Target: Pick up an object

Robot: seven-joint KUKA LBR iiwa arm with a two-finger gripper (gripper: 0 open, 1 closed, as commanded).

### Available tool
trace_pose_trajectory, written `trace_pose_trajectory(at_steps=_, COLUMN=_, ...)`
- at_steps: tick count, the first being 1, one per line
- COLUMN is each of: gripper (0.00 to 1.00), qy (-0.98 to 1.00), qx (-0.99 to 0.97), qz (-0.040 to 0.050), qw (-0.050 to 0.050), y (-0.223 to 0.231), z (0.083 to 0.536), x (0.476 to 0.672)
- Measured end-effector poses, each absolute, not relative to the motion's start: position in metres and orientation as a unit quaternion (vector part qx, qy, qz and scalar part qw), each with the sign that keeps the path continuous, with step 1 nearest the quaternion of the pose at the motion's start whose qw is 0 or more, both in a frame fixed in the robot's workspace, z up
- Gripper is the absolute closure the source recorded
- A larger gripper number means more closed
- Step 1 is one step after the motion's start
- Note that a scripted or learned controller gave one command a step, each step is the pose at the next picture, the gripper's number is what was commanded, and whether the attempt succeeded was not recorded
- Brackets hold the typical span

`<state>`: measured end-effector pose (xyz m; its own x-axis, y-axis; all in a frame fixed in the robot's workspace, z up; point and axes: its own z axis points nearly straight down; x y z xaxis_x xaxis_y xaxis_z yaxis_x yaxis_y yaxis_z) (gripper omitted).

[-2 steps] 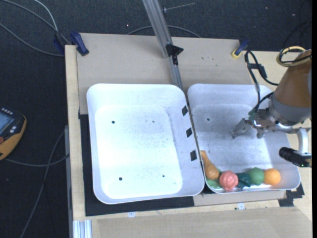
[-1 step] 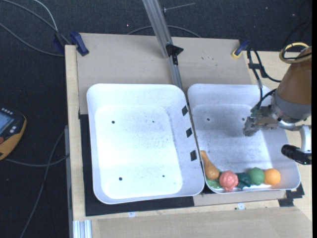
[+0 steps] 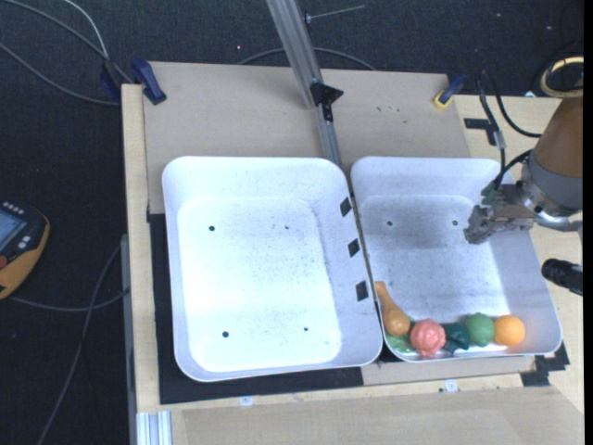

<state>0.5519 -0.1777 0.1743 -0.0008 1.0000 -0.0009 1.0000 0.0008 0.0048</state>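
Note:
Along the front wall of the right bin (image 3: 422,179) lie several toy foods in a row: an orange carrot-like piece (image 3: 391,311), a pink ball (image 3: 427,336), a green piece (image 3: 479,328) and an orange ball (image 3: 510,330). My gripper (image 3: 482,225) hangs over the right side of that bin, well behind the row and clear of it. Nothing shows between its fingers.
The left bin (image 3: 250,179) sits beside the right one, joined by black clips (image 3: 353,247). A metal pole (image 3: 296,35) slants up from the back of the bench. Cables run by the arm at the right; a handheld device (image 3: 18,239) lies off the bench at left.

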Motion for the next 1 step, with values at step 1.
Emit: trace_pose_trajectory(at_steps=1, gripper=1.00, qy=0.707, qx=0.707, qz=0.0015, qw=0.002, y=-0.1778, z=0.2271, x=0.5530)
